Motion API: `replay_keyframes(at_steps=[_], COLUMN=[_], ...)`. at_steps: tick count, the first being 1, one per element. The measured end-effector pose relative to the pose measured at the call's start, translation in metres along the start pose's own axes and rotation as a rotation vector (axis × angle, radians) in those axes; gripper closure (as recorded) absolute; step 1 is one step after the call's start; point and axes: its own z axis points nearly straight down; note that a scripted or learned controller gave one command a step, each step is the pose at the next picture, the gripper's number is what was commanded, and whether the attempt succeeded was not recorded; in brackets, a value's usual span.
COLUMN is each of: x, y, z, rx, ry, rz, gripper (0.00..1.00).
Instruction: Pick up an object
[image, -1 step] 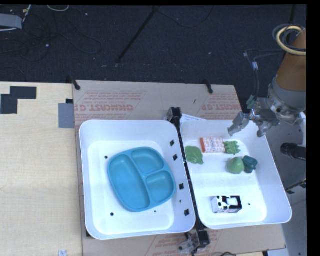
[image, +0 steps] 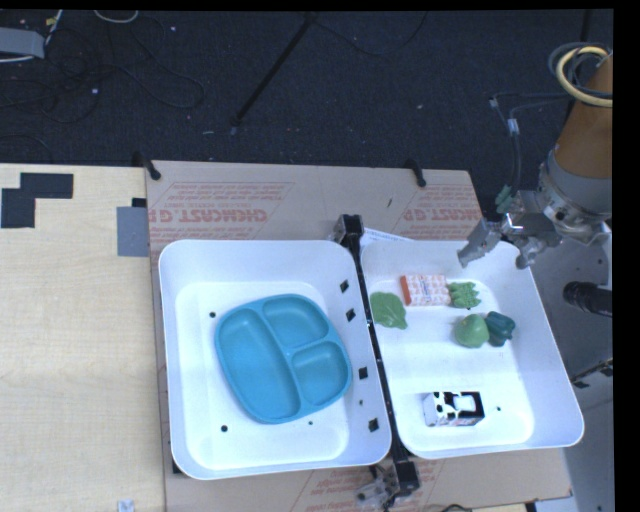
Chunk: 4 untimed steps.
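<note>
tabletop (image: 80, 330): two bins | hand (image: 502, 244) spread, empty, above right bin's (image: 545, 330) far edge | nothing picked; grasp and lift left

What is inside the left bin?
The left bin holds a blue divided plate, its three compartments bare. The bin floor beneath the plate is covered.

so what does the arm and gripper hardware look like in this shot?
The arm has an orange band over a grey wrist section. A dark cable loops beside it. The gripper is grey metal with two fingers, no markings legible.
</note>
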Motion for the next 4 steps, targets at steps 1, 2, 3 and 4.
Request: replay_keyframes(at_steps=[1,2,3,4], x=[0.0,0.005,0.005,0.003], y=[0.0,0.003,-0.008,-0.007], z=[0.043,0.089,0.139,0.126], rx=[0.004,0.004,0.006,0.001], ry=[0.0,0.001,0.001,0.0], rz=[0.0,0.0,0.001,0.004], gripper=[0.0,0.0,0.0,1.0])
